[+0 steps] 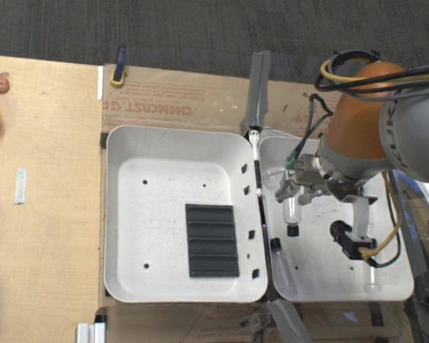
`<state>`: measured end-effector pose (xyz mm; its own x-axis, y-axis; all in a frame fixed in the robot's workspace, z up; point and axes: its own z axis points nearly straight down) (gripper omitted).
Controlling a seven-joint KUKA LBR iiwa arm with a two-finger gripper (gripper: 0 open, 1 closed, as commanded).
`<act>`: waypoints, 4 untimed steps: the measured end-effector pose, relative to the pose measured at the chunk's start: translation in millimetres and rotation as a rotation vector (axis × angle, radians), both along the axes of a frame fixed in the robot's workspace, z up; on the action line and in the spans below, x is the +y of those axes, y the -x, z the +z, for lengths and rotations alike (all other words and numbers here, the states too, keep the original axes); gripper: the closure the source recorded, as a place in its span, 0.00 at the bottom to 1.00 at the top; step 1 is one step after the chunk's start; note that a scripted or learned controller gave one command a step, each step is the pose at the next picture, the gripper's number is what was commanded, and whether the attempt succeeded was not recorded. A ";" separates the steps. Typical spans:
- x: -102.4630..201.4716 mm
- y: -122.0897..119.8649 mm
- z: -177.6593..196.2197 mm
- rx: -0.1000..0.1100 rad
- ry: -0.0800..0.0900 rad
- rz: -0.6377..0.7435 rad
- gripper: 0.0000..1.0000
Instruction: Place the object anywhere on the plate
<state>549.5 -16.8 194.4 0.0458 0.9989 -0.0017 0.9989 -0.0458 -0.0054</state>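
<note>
The plate (211,240) is a black ribbed rectangle lying flat in the left bin (123,219), right of its middle. My gripper (293,218) hangs over the left part of the right bin (324,281), near the wall the two bins share. Its tip looks clear with a dark end, and I cannot make out whether anything is held there. A slim clear object with a small black end (275,245) lies along the right bin's left wall, just below and left of the gripper. The plate has nothing on it.
The arm's orange band (361,111) and grey body cover the upper right bin. A black cable fitting (347,239) hangs at its side. The divider between the bins (259,207) separates gripper from plate. Cardboard lies behind the bins, and a wooden table (37,191) stands at left.
</note>
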 end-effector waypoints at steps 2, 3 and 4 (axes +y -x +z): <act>132.2 63.0 18.1 0.000 0.000 0.161 1.00; 206.3 68.5 61.9 -0.001 0.002 0.082 1.00; 206.3 68.5 62.0 -0.001 0.002 0.083 0.00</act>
